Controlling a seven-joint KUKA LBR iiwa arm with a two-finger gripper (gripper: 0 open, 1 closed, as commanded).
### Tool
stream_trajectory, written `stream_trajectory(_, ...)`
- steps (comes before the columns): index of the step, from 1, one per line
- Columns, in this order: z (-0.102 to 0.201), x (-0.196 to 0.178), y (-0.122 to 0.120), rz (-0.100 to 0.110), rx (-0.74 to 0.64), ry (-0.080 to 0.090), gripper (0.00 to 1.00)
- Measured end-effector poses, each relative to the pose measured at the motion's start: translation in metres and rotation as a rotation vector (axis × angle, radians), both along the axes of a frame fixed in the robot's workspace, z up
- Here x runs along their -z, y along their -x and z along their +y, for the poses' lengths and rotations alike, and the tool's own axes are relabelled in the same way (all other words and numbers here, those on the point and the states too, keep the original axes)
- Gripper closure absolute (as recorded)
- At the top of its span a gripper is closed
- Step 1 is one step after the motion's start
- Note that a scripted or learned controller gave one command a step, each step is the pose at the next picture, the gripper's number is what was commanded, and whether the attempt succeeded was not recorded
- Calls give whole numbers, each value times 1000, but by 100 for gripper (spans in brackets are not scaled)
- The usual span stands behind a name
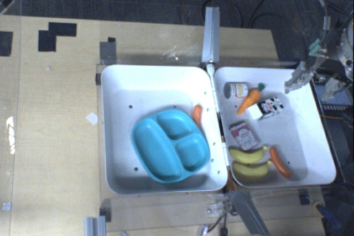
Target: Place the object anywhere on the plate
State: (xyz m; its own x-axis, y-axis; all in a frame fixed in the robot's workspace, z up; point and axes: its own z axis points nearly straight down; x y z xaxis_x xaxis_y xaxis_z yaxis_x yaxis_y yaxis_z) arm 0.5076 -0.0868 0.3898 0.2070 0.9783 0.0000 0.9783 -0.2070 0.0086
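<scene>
At the right edge of the frame, upper half, the grey arm reached in, its pincer point(294, 83) hanging over the upper right corner of the right-hand shallow white plastic bin point(310, 141). Whether the pincer was clenched or released could not be told; nothing showed between it.

The left-hand white bin point(119, 119) carried a glossy turquoise plastic plate point(170, 144) with three compartments, lying at a slant in the bin's lower middle. A small orange sausage-shaped piece point(197, 115) lay just beside the plate's upper right rim, against the bin's right wall.

In the right bin, toward the upper left, a small round tin with a pale label point(238, 90) lay near a toy orange carrot with a green top point(250, 99). Just beside the carrot's lower right sat a small white box with dark print point(265, 109). Below them lay a dark red flat packet point(243, 135), then two smooth yellow bananas point(250, 162) side by side along the lower edge, with an orange-red sausage shape point(279, 162) at their right end.

The bins rested on a pale wooden desk point(55, 119) with black square markings in the upper left. A metal bar point(211, 36) stood above the gap between the bins.
</scene>
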Motion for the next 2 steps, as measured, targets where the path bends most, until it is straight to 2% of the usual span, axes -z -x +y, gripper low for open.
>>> stream_trajectory(1,1,-12,-2,-7,-8,2,100)
stream_trajectory(2,16,59,-23,3,-431,2,100)
